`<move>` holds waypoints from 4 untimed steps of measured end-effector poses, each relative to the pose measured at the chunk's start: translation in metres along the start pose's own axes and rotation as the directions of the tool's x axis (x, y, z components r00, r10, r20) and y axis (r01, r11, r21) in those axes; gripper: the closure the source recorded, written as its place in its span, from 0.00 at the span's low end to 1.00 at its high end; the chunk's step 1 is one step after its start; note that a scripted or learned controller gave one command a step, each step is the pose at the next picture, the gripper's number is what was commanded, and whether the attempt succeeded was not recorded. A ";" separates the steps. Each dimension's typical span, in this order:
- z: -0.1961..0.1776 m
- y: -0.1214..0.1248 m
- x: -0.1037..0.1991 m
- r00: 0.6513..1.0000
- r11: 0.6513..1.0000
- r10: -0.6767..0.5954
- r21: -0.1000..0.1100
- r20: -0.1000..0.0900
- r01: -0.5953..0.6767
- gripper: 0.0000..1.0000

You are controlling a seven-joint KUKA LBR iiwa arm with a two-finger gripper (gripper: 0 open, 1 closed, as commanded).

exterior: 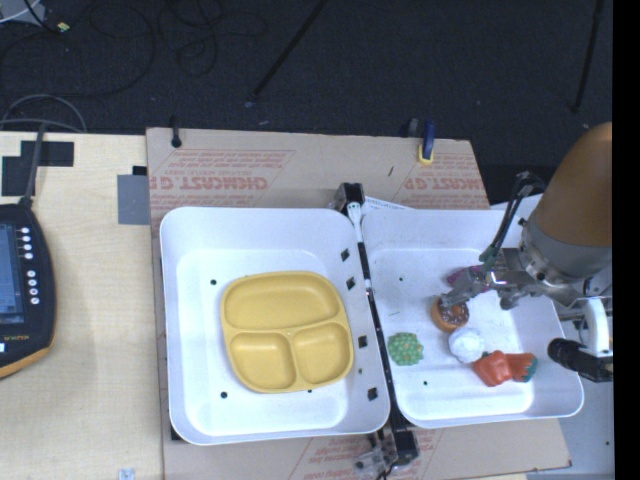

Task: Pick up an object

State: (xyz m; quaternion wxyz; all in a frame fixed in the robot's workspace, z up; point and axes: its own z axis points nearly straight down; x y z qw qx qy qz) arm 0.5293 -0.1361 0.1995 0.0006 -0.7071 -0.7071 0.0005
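Donut [450, 314] (round, no long axis) lies flat beneath the gripper [462, 286], whose grip state I cannot tell.

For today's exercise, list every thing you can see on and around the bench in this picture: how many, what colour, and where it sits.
Left bin: 1, white, left half of the bench.
Divided plate: 1, yellow, three compartments, in the left bin.
Right bin: 1, white, beside the left bin.
Green ball: 1, green, bumpy, near the right bin's left wall.
Round object: 1, orange-brown with a purplish top, middle of the right bin.
White lump: 1, white, just below the round object.
Red toy: 1, red-orange with a green end, lower right of the right bin.
Cardboard sheet: 1, brown, under both bins.
Handheld controller: 1, black and orange, far left.
Arm: 1, grey and orange, from the right.
Gripper: 1, dark, just above the round object.
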 end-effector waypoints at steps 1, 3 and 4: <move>0.096 0.042 0.015 1.000 1.000 0.000 -0.014 0.003 0.000 0.00; 0.094 -0.006 0.042 1.000 1.000 0.012 -0.026 0.014 -0.012 1.00; -0.043 -0.046 0.109 1.000 1.000 -0.005 -0.011 -0.004 0.005 1.00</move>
